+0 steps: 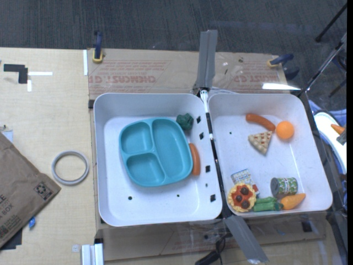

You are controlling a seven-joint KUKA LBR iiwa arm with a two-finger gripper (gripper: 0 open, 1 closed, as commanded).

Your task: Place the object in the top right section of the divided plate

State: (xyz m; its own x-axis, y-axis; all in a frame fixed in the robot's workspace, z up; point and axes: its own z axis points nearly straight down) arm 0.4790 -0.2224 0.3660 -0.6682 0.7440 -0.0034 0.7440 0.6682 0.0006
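Note:
A teal divided plate (156,151) with three sections lies in the left bin (110,203). A dark green toy (185,121) sits just off the plate's upper right corner. An orange sausage-shaped piece (194,159) lies along the plate's right edge. The right bin (314,164) holds a sausage (260,121), a pizza slice (260,142), an orange ball (284,130), a small round pizza (242,197), a can (284,186), a carrot (292,201), a green vegetable (266,205) and a small packet (241,176).
A roll of tape (70,167) lies on the bench left of the bins, with a cardboard box (19,195) at the far left. Cardboard sheets (143,70) sit behind the bins. Clamps (98,54) hold the back edge.

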